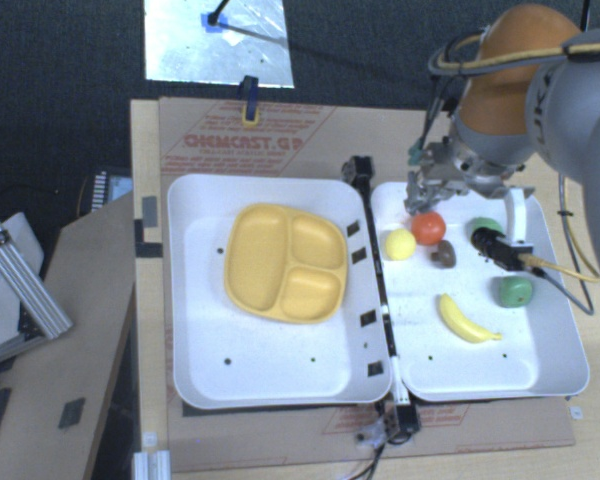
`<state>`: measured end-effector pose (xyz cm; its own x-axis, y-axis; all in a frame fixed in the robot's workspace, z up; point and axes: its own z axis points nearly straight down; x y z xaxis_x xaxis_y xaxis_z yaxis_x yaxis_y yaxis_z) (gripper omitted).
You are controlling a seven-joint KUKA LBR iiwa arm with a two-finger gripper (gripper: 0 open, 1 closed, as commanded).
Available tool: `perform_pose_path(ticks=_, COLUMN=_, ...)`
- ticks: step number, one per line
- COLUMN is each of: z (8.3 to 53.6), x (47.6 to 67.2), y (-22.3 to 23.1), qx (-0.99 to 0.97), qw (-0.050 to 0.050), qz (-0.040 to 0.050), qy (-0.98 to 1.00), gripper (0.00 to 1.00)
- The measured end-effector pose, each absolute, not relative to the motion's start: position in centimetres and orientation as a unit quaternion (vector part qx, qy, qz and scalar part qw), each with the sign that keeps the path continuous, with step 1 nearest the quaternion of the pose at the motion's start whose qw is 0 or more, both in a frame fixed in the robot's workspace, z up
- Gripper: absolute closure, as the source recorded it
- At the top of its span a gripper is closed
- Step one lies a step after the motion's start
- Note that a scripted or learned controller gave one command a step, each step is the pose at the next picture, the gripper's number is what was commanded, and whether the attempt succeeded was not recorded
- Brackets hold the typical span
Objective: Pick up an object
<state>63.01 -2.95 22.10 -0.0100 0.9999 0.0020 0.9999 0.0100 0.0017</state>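
Note:
The right bin (555, 368) holds several small things. A red-orange ball (429, 228) lies near its back left corner, with a yellow lemon-like ball (400, 245) to its left and a small brown piece (443, 256) in front of it. A banana (467, 320) lies in the middle and a green round fruit (515, 290) sits to the right. My gripper (421, 204) hangs at the back of this bin, just behind and above the red-orange ball, close to touching it. Nothing is seen held.
The left bin (195, 368) carries a yellow divided plate (283, 263) at its centre. A black divider with clips (372, 268) runs between the bins. The grey arm with its orange band (510, 78) leans in over the right bin's back right.

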Motion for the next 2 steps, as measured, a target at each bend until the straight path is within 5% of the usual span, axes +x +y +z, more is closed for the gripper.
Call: perform_pose_path(ticks=2, z=22.4, x=60.2, y=8.3, qx=-0.703, qw=0.001, qz=-0.0010, qy=-0.711, gripper=1.00)
